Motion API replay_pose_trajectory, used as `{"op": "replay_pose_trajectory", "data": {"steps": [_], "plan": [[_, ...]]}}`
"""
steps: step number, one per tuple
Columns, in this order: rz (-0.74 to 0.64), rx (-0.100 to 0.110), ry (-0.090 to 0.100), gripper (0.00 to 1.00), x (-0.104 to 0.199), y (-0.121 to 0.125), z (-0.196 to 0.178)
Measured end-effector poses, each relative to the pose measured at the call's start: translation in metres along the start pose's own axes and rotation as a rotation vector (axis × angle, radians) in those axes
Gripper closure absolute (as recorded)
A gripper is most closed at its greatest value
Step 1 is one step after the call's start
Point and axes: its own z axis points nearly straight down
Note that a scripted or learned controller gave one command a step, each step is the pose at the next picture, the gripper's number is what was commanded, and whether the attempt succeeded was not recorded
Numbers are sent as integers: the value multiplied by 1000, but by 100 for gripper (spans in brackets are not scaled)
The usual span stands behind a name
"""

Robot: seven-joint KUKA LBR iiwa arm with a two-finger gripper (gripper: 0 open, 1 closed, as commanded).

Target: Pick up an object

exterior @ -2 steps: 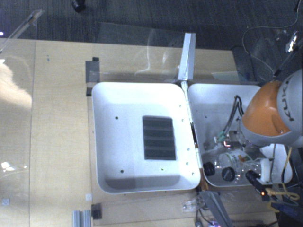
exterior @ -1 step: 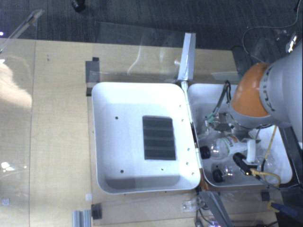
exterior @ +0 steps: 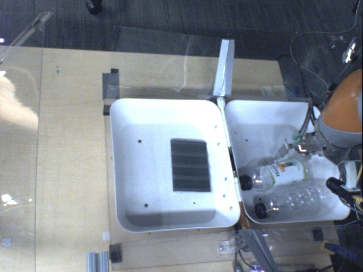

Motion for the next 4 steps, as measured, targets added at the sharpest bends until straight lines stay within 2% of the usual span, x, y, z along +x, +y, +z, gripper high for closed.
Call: {"op": "replay_pose_trajectory", "data": {"steps": [1,2,3,4], "plan": [[6,-3,-1,0,-17,39,20],[-136,-6,-1,0,-17,-5,19],[-247,-15,-1,0,66,-24,17],[-87,-8,0,0,77,8,18]]}}
